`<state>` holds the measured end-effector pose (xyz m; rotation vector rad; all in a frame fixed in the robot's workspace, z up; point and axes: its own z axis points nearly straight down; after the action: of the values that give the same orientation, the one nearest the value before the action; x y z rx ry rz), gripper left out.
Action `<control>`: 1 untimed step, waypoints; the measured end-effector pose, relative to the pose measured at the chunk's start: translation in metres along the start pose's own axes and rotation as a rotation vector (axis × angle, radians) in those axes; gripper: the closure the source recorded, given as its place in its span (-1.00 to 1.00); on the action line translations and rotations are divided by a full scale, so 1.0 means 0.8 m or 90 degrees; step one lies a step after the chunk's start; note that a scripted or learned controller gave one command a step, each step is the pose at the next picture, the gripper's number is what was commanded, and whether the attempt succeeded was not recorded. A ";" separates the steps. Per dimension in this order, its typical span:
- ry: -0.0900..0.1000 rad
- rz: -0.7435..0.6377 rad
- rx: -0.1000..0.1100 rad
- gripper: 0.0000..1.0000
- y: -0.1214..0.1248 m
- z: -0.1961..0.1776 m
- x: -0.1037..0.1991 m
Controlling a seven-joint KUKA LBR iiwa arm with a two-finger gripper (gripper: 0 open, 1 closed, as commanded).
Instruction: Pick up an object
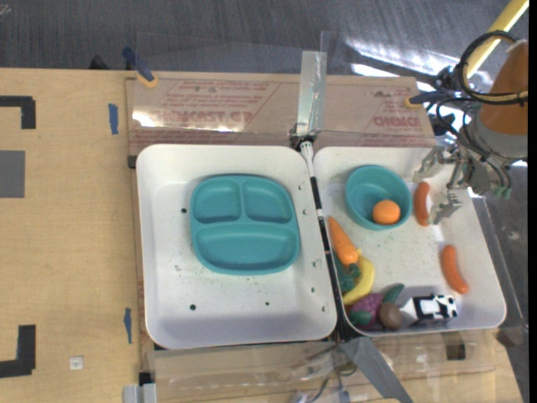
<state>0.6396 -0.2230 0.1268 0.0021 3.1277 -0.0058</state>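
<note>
The metal two-finger pincer (pixel 442 187) hovers spread at the far right bin (pixel 491 305), just right of a small orange sausage (pixel 422 203) beside the teal bowl (pixel 369 190) holding an orange ball (pixel 386 212). Red printing on the far cardboard panel (pixel 210 107) is too blurred to read

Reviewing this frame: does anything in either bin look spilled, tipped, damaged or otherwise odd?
Nothing looks spilled or broken. The teal divided plate lies flat in the left bin, and the teal bowl sits upright holding an orange ball. The toys along the right bin's lower edge are crowded together.
</note>
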 end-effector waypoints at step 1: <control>0.003 0.036 -0.001 -1.00 0.000 0.048 0.003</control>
<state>0.6381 -0.2229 0.0885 0.0907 3.1316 -0.0017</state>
